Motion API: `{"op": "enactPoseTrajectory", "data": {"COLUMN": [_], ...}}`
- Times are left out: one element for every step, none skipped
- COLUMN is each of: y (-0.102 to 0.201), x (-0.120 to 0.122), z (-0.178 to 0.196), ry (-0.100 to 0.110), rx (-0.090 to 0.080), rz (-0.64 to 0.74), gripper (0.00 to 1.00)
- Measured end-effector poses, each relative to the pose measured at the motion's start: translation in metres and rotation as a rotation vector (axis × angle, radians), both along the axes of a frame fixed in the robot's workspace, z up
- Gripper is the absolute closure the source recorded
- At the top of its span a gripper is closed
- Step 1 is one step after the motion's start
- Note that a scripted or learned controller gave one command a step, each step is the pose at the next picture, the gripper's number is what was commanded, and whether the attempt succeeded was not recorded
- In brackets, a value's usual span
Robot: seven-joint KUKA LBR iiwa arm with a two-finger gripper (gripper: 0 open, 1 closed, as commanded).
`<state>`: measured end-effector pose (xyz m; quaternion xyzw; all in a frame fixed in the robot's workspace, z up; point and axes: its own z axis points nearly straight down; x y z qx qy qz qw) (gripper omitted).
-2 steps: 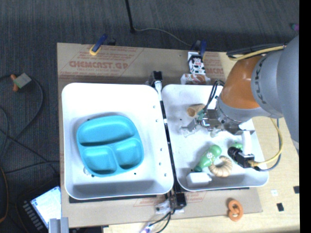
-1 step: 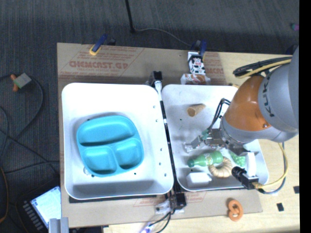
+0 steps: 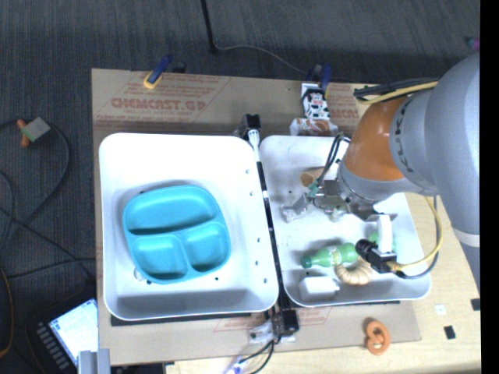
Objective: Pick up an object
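- We see the arm [image 3: 437, 142] reaching in from the right, with its pincer [image 3: 312, 201] low over the upper middle of the right bin [image 3: 413, 291].
- We cannot tell how the pincer stands; its tip blurs into the metal parts around it.
- We see nothing clearly held between its tips.
- Below the pincer, a green bottle [image 3: 330, 255] lies on its side near the bin's front.
- A tan ring toy [image 3: 355, 274] touches the bottle's right end, and a white block [image 3: 318, 287] sits just beneath the bottle.
- A small brown item [image 3: 309, 178] rests just above the pincer.
- The left bin [image 3: 117, 287] carries a blue divided tray [image 3: 176, 232].
- An orange ring [image 3: 377, 335] lies on the counter [image 3: 452, 341], outside the bins.
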<state>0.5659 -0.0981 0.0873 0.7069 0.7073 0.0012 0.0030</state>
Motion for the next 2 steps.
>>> {"op": "enactPoseTrajectory", "data": {"y": [-0.001,-0.049], "x": [0.000,0.094], "z": [0.010,-0.002], "ry": [-0.002,0.019], "rx": [-0.003,-0.001], "rz": [-0.001,0.001], "gripper": [1.00,1.00]}}
